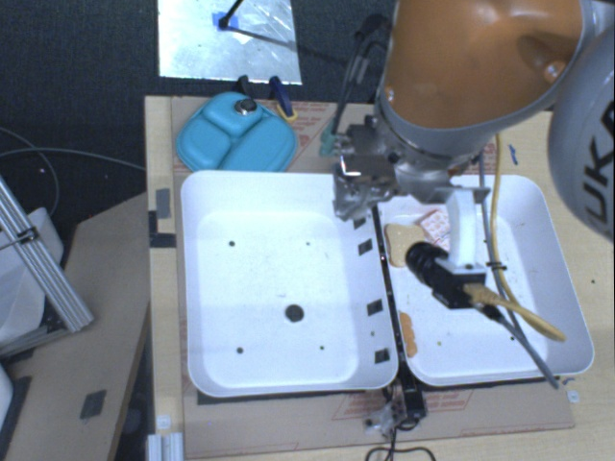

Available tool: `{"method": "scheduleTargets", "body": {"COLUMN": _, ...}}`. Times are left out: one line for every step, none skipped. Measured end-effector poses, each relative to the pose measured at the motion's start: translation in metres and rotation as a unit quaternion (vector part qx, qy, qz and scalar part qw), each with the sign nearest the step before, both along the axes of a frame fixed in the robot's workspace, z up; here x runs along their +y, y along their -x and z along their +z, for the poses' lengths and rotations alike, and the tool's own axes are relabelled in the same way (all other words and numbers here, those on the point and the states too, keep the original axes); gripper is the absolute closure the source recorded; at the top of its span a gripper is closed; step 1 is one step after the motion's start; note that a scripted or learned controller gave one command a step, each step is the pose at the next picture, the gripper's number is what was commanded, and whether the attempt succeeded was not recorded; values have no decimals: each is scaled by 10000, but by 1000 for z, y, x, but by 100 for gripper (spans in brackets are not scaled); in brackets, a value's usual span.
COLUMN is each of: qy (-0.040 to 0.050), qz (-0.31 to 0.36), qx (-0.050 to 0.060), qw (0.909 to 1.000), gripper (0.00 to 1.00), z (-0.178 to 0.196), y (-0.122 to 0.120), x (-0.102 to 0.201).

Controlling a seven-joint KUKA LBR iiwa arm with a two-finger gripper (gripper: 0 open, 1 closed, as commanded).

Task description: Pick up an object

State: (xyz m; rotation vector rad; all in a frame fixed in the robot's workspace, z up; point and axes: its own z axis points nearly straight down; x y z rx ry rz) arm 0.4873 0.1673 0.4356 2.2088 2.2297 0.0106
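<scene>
Pincer point(357, 200) over seam betw left bin point(207, 286) & right bin point(543, 349), far edge; open/closed: can't tell. Right bin far-left corner: tan flat piece point(399, 234), red-white packet point(434, 223).

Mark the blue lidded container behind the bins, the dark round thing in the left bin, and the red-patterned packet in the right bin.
blue lidded container point(235, 137), camera view, middle of its lid.
dark round thing point(294, 313), camera view, its centre.
red-patterned packet point(435, 225), camera view, its visible face.

Fixed cam above bench point(165, 286), slanted down, both bins point(269, 257) framed
</scene>
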Motion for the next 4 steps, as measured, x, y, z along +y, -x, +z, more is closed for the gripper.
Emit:
{"method": "scheduleTargets", "body": {"qy": 7, "qz": -71, "qx": -6, "qw": 10000, "gripper": 100, "z": 49, "y": 0, "x": -61}}
{"method": "scheduleTargets", "body": {"qy": 8, "qz": -19, "qx": 27, "qw": 10000, "gripper": 100, "z": 34, "y": 1, "x": -28}}
{"method": "scheduleTargets", "body": {"qy": 6, "qz": 11, "qx": 46, "qw": 10000, "gripper": 100, "z": -3, "y": 2, "x": 56}}
{"method": "scheduleTargets", "body": {"qy": -3, "qz": -10, "qx": 11, "qw": 10000, "gripper": 100, "z": 11, "y": 0, "x": 52}}
